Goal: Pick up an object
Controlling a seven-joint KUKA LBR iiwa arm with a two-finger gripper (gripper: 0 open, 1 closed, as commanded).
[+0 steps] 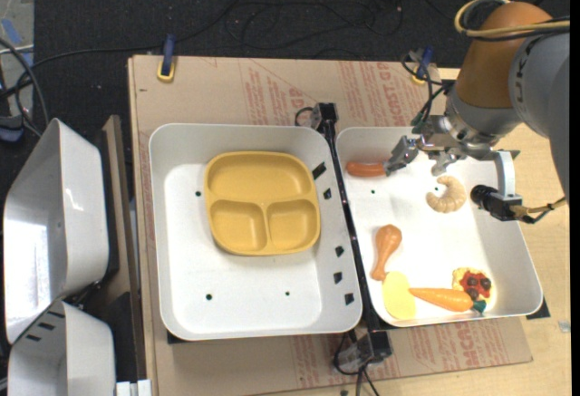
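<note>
My gripper (422,159) hovers over the back of the right bin (517,249), its two fingers spread open with nothing between them. One fingertip (398,159) is just right of a red sausage (365,169) lying at the bin's back left. A beige croissant (447,195) lies just below the other finger. Further forward are an orange drumstick (387,245), a pale yellow piece (397,294), a carrot (441,298) and a small pizza-like toy (473,284).
The left bin (172,231) holds a yellow divided plate (263,202). A black divider (343,213) runs between the bins. Two white tubs (54,213) stand off the bench at the left. Cables lie on the dark floor behind.
</note>
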